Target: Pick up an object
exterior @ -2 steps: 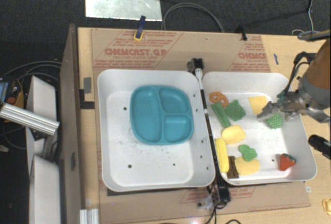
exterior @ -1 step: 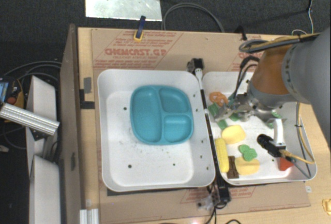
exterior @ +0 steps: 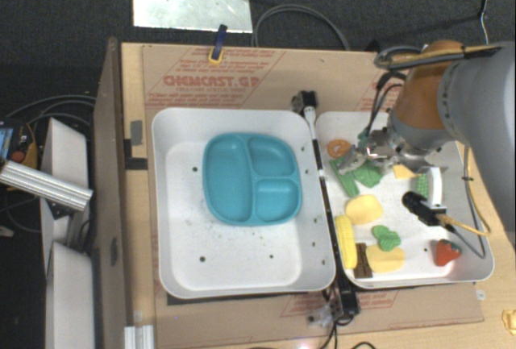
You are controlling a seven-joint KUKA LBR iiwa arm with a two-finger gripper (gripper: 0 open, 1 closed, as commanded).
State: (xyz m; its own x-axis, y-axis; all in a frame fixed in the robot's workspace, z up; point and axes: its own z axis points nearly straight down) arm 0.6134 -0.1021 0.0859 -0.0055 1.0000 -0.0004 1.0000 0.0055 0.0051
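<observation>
Nearest me, toy food crowds the right bin (exterior: pixel 476 271): corn (exterior: pixel 345 237), a strawberry (exterior: pixel 445 252). My gripper (exterior: pixel 360 159) hangs over a green toy piece (exterior: pixel 360 176) near the bin's left wall; its state I cannot tell. That piece looks light, stiff plastic, best pinched across its narrow middle.

Two bins side by side mid-frame: left bin (exterior: pixel 181 259) holds a divided tray (exterior: pixel 251 178) near its centre. Right bin (exterior: pixel 476 263) holds scattered toy food (exterior: pixel 364 209), mostly along its left side and lower edge. Arm (exterior: pixel 451 93) reaches in from the right, over the right bin's upper part.
</observation>
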